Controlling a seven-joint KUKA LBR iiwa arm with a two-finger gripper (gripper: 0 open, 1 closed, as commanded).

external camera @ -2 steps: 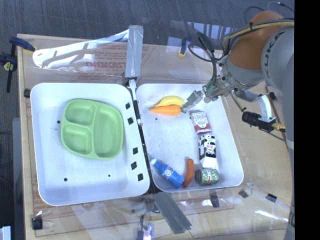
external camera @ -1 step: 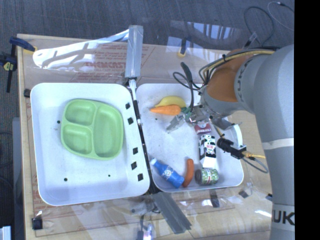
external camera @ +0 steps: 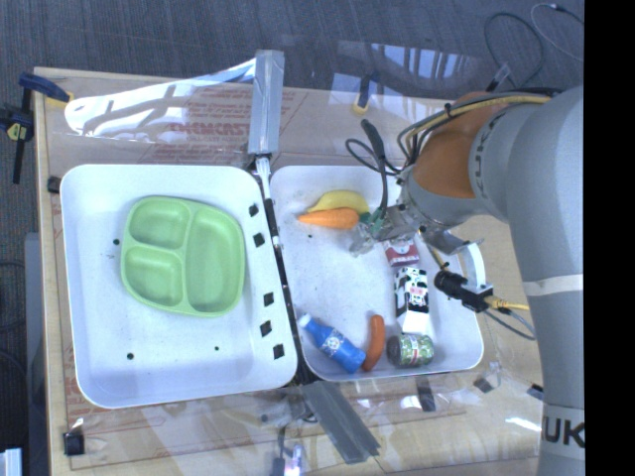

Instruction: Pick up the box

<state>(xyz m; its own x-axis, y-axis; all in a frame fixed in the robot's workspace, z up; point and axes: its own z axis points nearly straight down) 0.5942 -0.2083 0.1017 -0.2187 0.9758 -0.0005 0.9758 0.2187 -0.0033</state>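
Observation:
The box (external camera: 411, 291) is a slim white carton with black cow patches and a red top end. It lies lengthwise along the right side of the right bin (external camera: 327, 276). My gripper (external camera: 375, 229) hangs low over the upper part of that bin, just up and left of the box's red end and beside the right tip of a carrot (external camera: 328, 219). The grey wrist with its orange band (external camera: 442, 162) covers the bin's upper right corner. Nothing can be seen held.
A banana (external camera: 340, 201) lies behind the carrot. Along the right bin's front edge sit a blue bottle (external camera: 331, 344), a small sausage (external camera: 376, 339) and a green can (external camera: 412, 349). The left bin (external camera: 89, 345) holds a green divided plate (external camera: 185, 255). Cables (external camera: 372, 152) trail near the wrist.

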